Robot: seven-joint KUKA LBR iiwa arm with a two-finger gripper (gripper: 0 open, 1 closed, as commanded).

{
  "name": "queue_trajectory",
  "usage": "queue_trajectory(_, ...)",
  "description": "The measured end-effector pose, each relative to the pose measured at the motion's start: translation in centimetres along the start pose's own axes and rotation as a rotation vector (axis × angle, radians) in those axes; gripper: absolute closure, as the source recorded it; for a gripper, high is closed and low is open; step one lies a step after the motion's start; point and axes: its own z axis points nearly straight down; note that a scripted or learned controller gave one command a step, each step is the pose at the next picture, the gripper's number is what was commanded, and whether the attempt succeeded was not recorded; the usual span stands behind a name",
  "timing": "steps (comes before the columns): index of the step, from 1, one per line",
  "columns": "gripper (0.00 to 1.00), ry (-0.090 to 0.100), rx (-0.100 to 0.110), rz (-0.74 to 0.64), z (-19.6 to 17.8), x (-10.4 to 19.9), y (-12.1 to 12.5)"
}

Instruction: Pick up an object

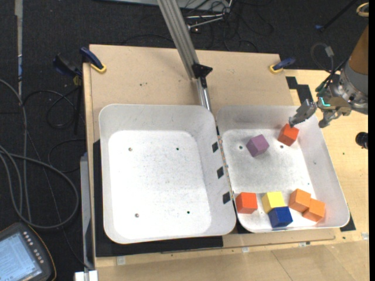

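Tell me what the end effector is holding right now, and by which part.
Nothing is held. The end effector hangs open above the right bin's far corner, with the orange block lying beside one finger, not between them.

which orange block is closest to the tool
The orange block at the right bin's far side, beside the tool; the other three orange blocks sit along the near edge.

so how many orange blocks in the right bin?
4. One orange block at the far right by the gripper; one at the near wall beside the yellow block; two touching in the near right corner. None looks hidden.
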Motion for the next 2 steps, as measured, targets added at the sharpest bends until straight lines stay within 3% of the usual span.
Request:
queue_trajectory(1,0.0,-0.002,-0.005,-0.002,-0.3,0.0,0.1)
queue_trajectory(2,0.0,-0.001,0.0,0.003,4.9,-1.0,-0.1)
